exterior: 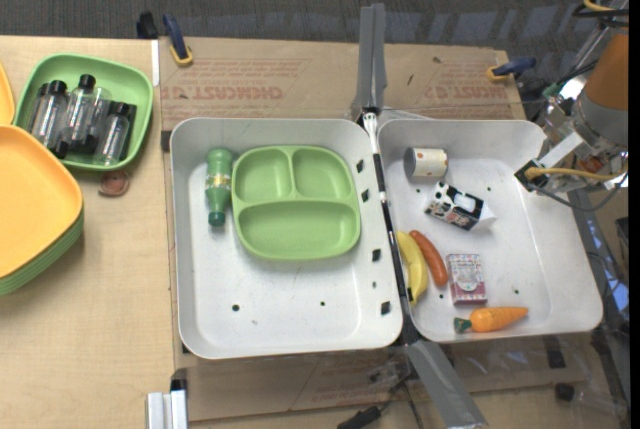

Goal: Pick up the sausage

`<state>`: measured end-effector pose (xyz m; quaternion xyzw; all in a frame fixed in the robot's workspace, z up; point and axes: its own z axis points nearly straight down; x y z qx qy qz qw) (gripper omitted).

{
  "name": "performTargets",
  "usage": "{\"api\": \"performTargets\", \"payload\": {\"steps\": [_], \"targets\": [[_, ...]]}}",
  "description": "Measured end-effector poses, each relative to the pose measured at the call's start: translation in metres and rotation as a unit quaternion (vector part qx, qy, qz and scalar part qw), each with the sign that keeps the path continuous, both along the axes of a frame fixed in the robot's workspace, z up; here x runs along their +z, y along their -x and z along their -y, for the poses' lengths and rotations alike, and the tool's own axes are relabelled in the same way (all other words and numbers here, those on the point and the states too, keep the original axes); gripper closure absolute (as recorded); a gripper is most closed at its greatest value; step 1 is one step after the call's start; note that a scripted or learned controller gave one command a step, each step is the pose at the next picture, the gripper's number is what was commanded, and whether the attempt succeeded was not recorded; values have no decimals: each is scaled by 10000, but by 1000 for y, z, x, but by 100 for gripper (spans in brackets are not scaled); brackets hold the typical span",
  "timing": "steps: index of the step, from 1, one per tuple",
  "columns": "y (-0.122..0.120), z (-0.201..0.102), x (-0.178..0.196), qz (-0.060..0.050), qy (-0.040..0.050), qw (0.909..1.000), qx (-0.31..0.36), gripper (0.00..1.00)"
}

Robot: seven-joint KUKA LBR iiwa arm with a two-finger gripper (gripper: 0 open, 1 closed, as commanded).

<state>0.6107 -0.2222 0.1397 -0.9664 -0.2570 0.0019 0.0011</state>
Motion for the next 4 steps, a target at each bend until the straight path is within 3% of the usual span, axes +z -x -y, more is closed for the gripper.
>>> {"api": "performTargets", "payload": {"steps": [1,2,3,4], "targets": [[1,1,8,-11,-3,10000,-10,100],[-30,-4,-50,-6,3,9877,-1564,100],[10,-2,-48,-4,-14,9888,-1494,100],[44,-2,-49,-4,-20,9989,-475,100]]}}
